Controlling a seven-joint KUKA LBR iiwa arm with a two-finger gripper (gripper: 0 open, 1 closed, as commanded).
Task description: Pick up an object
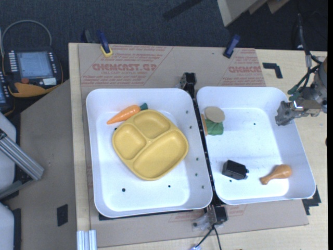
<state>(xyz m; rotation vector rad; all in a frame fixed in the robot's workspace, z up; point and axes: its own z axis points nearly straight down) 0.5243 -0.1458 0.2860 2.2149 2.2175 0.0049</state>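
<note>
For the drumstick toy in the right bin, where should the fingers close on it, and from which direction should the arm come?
Probably from above, closing across the drumstick's narrow shaft, just left of its thicker right-hand end. It lies flat on the right bin's floor, long axis roughly left-right, so the fingers should straddle it front to back. The black block sits apart to its left, and the bin's front wall is close. The gripper is near the right rim.

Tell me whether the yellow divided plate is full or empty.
Empty: all three compartments of the yellow plate show bare; the carrot lies beside its rim.
</note>
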